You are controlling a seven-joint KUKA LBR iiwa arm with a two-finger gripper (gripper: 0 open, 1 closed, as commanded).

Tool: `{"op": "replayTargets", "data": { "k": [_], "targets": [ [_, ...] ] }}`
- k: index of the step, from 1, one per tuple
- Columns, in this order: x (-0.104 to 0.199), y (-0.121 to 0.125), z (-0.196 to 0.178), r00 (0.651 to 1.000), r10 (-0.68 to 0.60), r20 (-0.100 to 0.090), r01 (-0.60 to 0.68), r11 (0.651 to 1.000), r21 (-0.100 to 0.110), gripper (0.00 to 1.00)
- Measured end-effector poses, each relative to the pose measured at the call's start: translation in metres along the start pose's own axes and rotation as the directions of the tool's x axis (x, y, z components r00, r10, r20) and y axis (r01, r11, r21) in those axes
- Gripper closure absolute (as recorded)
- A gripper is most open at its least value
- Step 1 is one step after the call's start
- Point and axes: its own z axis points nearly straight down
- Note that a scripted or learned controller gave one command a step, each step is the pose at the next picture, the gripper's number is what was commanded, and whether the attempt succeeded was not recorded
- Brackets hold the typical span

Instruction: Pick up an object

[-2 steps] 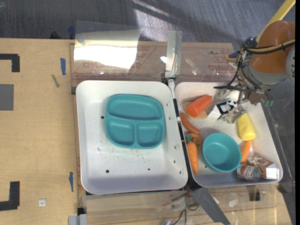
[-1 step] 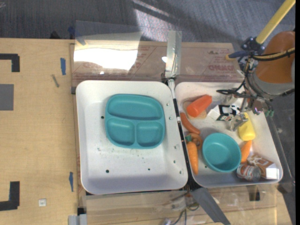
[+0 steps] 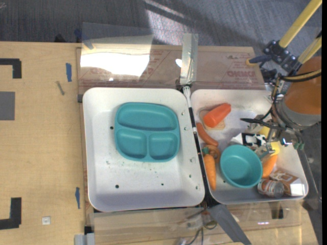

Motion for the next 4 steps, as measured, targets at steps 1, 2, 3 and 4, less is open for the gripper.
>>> {"op": "replayTargets", "data": {
  "k": [1, 2, 3, 4],
  "targets": [
    [-0.004, 0.001, -0.014, 1.000, -0.002, 0.014, 0.002, 1.000, 0.003, 1.00],
    [-0.062, 0.036, -0.137, 1.000, -0.009, 0.011, 0.009, 1.000, 0.002, 1.00],
    [-0.059, 0.035, -0.130, 1.000, -0.006, -0.002, 0.006, 1.000, -0.001, 0.00],
    [-0.063, 0.001, -0.002, 0.997, -0.076, 0.005, 0.076, 0.997, 0.002, 0.00]
  ]
}}
